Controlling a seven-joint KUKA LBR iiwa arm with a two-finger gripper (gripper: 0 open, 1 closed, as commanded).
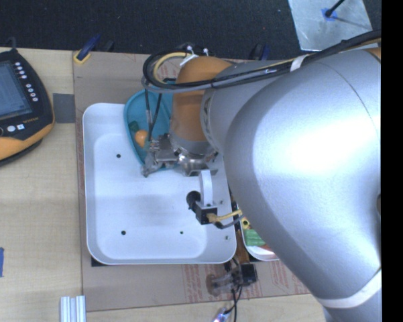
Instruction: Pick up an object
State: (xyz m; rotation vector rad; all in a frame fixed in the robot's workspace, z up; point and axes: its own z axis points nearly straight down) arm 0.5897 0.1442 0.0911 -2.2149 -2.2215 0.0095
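Over the left white bin [107, 200] we see our grey arm [302, 166] reaching in from the right, its bulk covering most of the right-hand bin, of which a small near corner [258, 250] shows with something green and printed in it. Our tool [157, 158] sits low at the far right part of the left bin, just beside a blue, bowl-like object [137, 123] that leans against the bin's far wall. A small orange piece [141, 138] lies in or against that blue object, touching or nearly touching the metal parts of the tool. We cannot tell how the tool's fingers stand, since the wrist and its fittings hide them, and we cannot tell whether anything is held. The orange band [191, 102] above the wrist shows just behind the blue object, with black cables [162, 62] looping over it. A black bracket with a yellow tip [208, 210] hangs off the wrist over the bin's right side. The rest of the left bin's floor is plain white with a few dark dots. On the table [33, 220] to the far left rests a control pendant [13, 106] with a grey screen and an orange underside, well apart from the bins. A blue clamp [86, 47] grips the brown board at its far edge.
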